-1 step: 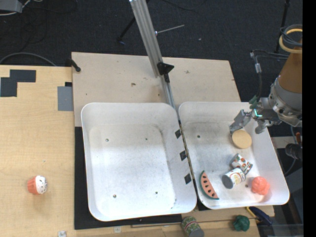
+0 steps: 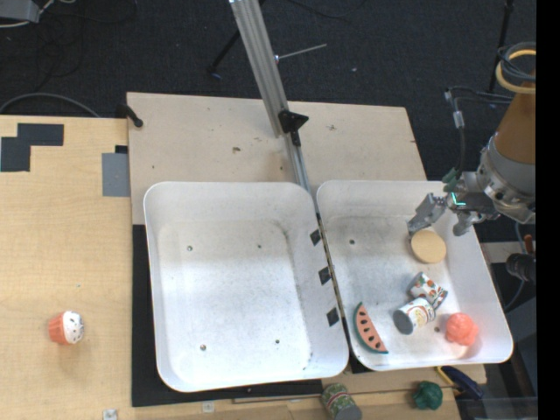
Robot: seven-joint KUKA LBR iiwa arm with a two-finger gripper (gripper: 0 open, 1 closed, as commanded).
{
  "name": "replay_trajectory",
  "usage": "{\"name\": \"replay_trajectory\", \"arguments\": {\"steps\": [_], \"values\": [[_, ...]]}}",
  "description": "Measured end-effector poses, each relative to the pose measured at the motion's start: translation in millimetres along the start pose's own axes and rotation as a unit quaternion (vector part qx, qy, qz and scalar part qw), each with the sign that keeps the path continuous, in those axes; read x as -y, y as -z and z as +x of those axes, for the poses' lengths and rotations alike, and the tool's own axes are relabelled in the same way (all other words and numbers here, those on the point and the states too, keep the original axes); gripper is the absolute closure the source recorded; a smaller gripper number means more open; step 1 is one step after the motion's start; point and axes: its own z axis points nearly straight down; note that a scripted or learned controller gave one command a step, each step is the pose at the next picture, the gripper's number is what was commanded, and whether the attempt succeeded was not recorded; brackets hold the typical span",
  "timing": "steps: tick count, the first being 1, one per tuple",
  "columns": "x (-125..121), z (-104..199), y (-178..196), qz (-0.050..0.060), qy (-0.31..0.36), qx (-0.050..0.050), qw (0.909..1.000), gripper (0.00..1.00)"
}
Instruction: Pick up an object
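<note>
Two bins (image 2: 229, 201), four objects (image 2: 429, 248)

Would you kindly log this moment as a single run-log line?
gripper: open, above tan disc, nothing held | right bin: tan disc, can, watermelon slice, orange ball | pick: not done

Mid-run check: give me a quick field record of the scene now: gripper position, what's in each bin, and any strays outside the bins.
gripper: over right bin's far right part, fingers spread, nothing between them
nearest item: tan disc, just below the gripper
right bin: tan disc, can, watermelon slice, pink ball, small patterned item
left bin: no items seen
outside bins: red-and-white toy on the wooden table at left; green item and dark can by the front edge
</note>
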Motion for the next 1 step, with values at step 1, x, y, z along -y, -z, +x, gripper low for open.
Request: {"name": "replay_trajectory", "arguments": {"steps": [1], "values": [[-5.1, -6.5, -49.2, 0.002, 0.000, 0.000, 1.0000, 0.00]]}}
